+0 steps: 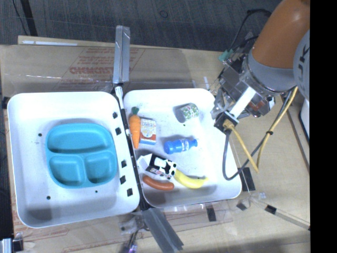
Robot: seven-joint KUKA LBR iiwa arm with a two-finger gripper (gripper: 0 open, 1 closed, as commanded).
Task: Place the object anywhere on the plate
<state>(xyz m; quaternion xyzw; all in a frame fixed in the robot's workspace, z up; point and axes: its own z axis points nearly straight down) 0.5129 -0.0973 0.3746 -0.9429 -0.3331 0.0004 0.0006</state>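
A blue plate (81, 153) lies in the left bin (21, 141); the tool (224, 117) hangs over the right bin's (229, 186) toys.

The arm (281, 41) has a broad, rounded orange band above a smooth grey wrist ring. Below the ring sits a cluttered metal and black gripper (227, 117) assembly with a white rectangular plate on its side and small green-tipped parts near its top. Yellow cables (266, 141) loop down from the wrist, alongside thinner black wires that trail off its upper edge.
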